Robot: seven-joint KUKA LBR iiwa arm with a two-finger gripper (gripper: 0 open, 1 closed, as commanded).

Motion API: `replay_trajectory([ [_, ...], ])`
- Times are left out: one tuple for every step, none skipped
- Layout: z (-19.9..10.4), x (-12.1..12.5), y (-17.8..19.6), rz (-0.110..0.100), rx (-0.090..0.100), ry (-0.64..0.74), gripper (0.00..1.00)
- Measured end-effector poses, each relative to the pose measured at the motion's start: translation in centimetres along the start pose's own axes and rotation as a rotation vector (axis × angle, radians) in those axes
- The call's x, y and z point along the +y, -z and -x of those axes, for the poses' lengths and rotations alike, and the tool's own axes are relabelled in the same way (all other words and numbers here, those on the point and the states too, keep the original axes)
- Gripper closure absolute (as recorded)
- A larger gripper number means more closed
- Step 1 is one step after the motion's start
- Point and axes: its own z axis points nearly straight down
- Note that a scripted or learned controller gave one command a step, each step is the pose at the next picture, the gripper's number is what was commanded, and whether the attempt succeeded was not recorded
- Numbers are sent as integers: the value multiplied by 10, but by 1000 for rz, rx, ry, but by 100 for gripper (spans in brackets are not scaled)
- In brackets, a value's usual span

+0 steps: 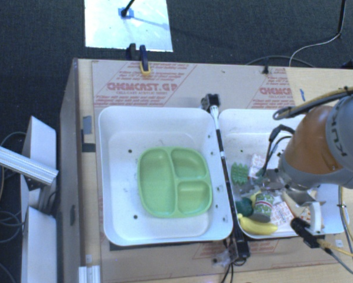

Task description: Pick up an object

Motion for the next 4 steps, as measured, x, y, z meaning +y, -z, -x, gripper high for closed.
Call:
replay_trajectory([
  [0,1,11,3,0,1,100],
  [45,7,81,4,-2,-1,100],
  [45,7,80,3,-1,0,0],
  [71,54,10,8,-3,1,0],
])
